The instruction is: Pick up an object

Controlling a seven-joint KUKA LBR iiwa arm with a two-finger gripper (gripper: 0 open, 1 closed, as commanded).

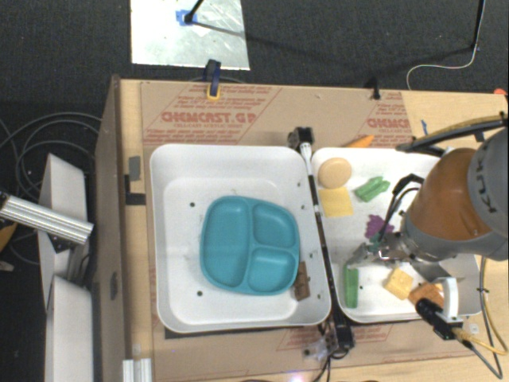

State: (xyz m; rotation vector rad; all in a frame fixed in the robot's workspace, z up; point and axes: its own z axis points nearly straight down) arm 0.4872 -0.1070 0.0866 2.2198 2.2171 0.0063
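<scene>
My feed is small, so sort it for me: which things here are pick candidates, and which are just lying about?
Job:
gripper, low in the right bin
green stick
yellow block
purple piece
green piece
yellow slab
tan ball

Lying about:
blue plate in the left bin
brown piece
foil sheet
</scene>
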